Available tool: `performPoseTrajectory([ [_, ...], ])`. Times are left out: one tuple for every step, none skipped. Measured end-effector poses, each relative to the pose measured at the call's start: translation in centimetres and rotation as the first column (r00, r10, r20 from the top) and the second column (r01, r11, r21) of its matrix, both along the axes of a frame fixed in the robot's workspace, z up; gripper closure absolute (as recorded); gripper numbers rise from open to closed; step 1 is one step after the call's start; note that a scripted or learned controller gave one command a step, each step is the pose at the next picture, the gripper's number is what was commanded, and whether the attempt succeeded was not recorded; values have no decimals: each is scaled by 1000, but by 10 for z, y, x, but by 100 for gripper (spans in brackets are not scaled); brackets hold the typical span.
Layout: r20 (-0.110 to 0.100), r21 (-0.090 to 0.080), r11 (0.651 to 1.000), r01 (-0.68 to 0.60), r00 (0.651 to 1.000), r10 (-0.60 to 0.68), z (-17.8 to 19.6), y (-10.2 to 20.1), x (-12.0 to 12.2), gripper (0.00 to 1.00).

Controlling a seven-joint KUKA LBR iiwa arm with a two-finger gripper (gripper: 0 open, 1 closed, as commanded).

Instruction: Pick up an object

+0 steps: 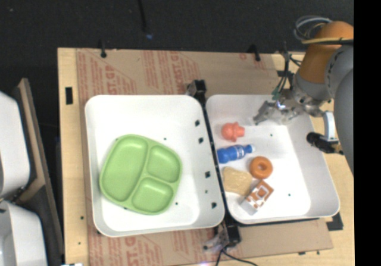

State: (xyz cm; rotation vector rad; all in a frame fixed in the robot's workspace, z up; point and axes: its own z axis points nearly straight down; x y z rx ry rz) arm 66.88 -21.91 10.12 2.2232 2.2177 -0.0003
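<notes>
In the right bin [309, 190] lie a salmon-pink toy [233, 131], a blue bottle [234, 153], an orange ring [261, 167], a tan slice of bread [237, 181] and a small brown and white box [258, 195]. My gripper [275, 111] hangs over the far part of this bin, up and to the right of the pink toy. Its fingers stand open and nothing is between them. The grey arm with its orange band [324, 50] comes in from the upper right.
The left bin [98, 110] holds a green divided plate [140, 174]. A black divider [208, 146] runs between the two bins. The cardboard-covered bench [149, 71] extends behind them. White objects stand at the far left edge [12, 140].
</notes>
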Motion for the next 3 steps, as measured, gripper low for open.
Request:
performPoseTrajectory([
  [1, 1, 1000, -2, 1000, 2, 13, 33, -84, 0],
  [-2, 1, 1000, 0, 1000, 0, -1, 35, -155, 0],
  [4, -1, 1000, -1, 1000, 1, 52, 10, -159, 0],
])
